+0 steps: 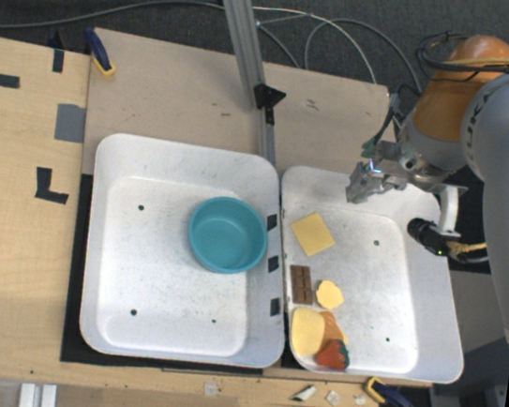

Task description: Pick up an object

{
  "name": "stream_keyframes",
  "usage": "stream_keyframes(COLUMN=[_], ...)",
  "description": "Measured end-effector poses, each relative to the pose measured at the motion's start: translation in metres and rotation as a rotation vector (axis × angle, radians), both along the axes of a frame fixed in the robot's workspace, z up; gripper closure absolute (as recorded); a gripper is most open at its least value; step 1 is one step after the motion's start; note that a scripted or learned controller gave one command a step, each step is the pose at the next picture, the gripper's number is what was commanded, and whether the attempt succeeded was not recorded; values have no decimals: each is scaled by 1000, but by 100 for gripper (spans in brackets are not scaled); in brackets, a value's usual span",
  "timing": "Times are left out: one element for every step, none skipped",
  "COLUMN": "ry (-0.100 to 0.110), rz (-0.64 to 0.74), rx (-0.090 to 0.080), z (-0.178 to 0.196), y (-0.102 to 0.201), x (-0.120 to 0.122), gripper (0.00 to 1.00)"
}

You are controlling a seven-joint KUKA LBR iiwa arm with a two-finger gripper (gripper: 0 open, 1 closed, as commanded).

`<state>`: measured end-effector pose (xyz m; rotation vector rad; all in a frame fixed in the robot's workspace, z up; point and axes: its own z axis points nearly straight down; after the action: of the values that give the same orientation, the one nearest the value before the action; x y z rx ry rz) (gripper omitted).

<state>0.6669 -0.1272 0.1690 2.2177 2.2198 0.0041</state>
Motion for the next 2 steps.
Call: stream_keyframes(ry=[0, 0], rz=[1, 1], rx=[0, 0], z=[54, 97], y=[0, 3], x=[1, -2], gripper=[100, 100])
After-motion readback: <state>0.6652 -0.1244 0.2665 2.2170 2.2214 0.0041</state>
